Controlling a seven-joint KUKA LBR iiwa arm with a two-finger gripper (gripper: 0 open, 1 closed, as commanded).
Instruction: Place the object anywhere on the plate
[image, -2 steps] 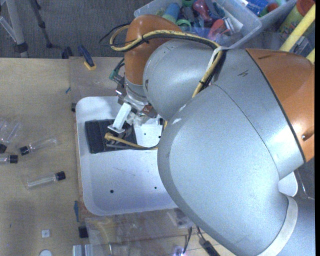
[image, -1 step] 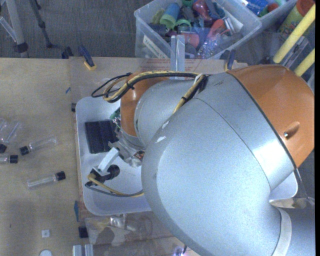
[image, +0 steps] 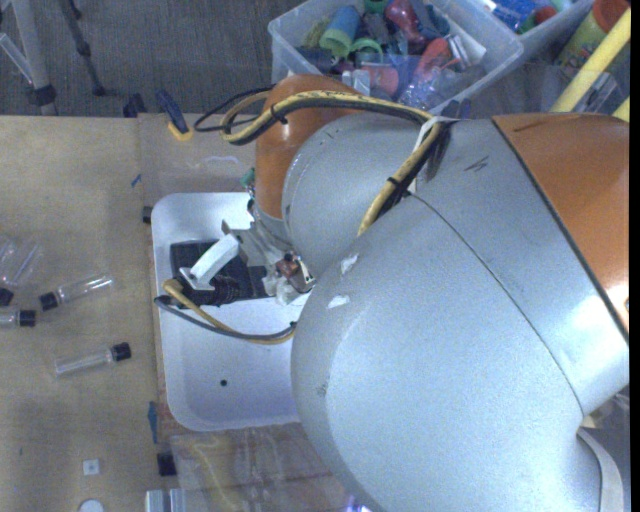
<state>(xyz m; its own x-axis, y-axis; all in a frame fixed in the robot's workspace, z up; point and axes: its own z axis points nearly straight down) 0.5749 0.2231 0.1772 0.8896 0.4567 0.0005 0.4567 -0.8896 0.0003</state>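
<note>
Object hidden, arm over bin

Object: can't tell where; arm covers much of bin. Left of bin (image: 200, 400), clear vials (image: 90, 357) w/ black caps lie on bench (image: 70, 180). Gripper (image: 284, 276) sits low over bin's far half; open or closed, can't tell. Arm (image: 450, 330) covers bin's right side. Behind bin, tub (image: 296, 50) of coloured toys.

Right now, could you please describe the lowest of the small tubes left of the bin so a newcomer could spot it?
Start at the white bin under the big grey arm, then look left onto the wooden bench, where a few clear tubes lie. The one meant is the lowest tube in the view. Unlike the tube above it, its black cap points toward the bin.
</note>
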